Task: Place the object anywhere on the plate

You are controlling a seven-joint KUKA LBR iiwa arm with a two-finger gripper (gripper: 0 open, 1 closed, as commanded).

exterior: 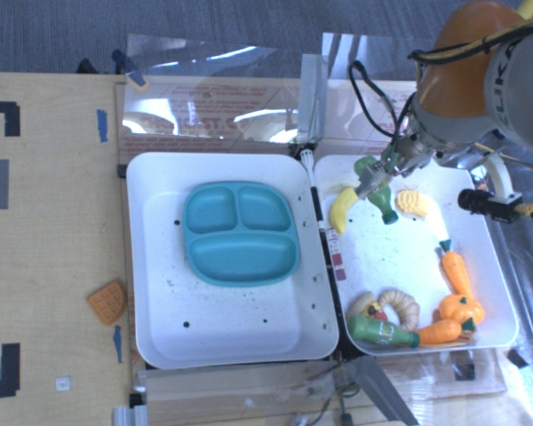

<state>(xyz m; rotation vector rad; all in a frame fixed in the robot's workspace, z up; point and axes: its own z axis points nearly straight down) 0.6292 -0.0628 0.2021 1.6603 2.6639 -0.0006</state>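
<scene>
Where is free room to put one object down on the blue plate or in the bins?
All three compartments of the blue plate look bare. The left bin has bare floor around the plate. Crowded: the right bin near the toy carrot and green bottle.
</scene>
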